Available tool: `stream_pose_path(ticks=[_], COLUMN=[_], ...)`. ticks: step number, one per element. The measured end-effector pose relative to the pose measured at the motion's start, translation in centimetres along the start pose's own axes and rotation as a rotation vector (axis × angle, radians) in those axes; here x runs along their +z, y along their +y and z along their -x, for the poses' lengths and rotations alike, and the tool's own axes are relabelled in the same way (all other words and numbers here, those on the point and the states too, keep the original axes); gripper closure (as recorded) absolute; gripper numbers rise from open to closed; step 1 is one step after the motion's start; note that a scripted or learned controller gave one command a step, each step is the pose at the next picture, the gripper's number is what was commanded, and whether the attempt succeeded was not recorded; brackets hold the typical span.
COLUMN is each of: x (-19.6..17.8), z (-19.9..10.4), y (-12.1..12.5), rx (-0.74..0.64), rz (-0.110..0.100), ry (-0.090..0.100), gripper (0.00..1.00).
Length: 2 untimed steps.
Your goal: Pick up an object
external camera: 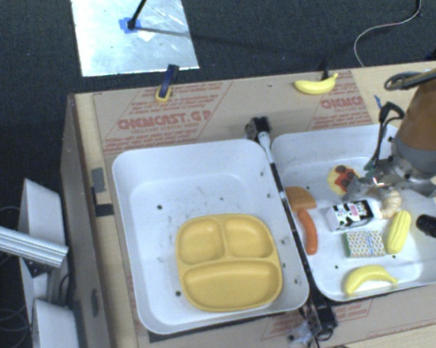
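Object to pick: none singled out yet; the candidates all lie in the right bin [310,149], close around the gripper [369,181].
Nearest candidates: a small black-and-white carton [351,212] just below-left of the gripper; a yellow and red toy [340,178] just to its left; a pale round piece [391,201] just below-right of it.
Further candidates: a patterned box [364,242], a corn cob [398,231] and a banana [369,277], all below the gripper toward the near wall; an orange carrot-like piece [309,231] well to its left by the divider.
Left bin: a yellow divided plate [228,259], well apart from the gripper.
Progress: by my reading nothing is lifted; every item lies on the bin floor, so the grasp and the lift are both left to do.
Arm pose: the arm [427,130] reaches in from the right, wrist bent down, the gripper low over the right bin's middle.
Gripper state: cannot tell; that part is too blurred.
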<state>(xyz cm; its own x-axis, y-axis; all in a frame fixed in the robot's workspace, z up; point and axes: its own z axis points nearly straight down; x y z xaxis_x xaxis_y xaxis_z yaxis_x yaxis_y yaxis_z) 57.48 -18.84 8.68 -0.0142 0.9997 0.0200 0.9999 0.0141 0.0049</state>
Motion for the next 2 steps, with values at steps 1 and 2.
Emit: stream_pose_path(ticks=[1,2], x=[0.3,0.3], z=[-4.4,-4.0], y=[3.1,1.2], rx=[0.01,0.012], rz=[-0.003,-0.004], ry=[-0.019,-0.02], gripper=[0.0,0.0])
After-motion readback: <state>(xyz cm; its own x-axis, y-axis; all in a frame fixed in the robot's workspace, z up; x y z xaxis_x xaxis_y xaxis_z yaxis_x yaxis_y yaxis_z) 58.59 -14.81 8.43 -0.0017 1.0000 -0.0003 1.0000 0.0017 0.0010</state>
